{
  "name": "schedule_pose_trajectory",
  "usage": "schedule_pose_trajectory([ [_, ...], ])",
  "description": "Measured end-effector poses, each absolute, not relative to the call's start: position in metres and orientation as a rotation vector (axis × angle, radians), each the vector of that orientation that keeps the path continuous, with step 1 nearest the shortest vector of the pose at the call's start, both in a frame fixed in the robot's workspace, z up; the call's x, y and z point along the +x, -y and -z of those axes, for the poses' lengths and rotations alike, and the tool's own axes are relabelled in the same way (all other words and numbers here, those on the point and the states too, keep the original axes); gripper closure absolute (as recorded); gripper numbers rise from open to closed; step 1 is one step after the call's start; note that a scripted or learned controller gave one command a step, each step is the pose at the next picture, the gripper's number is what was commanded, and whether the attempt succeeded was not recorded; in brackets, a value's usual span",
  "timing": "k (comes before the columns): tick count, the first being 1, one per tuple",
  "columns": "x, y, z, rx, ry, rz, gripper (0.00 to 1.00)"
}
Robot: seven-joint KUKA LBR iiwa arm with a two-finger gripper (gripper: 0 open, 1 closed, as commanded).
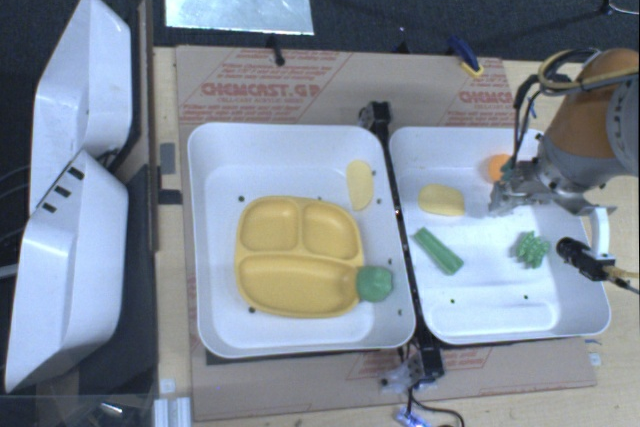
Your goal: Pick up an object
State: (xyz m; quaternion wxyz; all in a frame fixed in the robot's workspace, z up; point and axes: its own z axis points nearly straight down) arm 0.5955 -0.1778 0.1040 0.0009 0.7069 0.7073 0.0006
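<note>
Hovering hand (503,198) beside orange ball (496,166)

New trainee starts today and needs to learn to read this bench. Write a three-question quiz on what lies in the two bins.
1. True or false: the yellow divided tray lies in the left bin.
2. Which thing touches the tray's lower right corner? A) the green ball B) the green stick C) the bumpy green piece
3. Fill in: in the right bin, the gripper sits low beside an ___ coloured object near the far wall.

Key
1. True.
2. A. The stick and the bumpy piece lie in the right bin, as does a pale yellow lump.
3. Orange.
</note>
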Motion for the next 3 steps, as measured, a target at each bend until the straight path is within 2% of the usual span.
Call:
schedule_pose_trajectory([
  [1,0.600,0.169,-0.162,2.217,-2.220,-0.005,1.00],
  [3,0.592,0.170,-0.252,2.218,-2.220,-0.004,1.00],
])
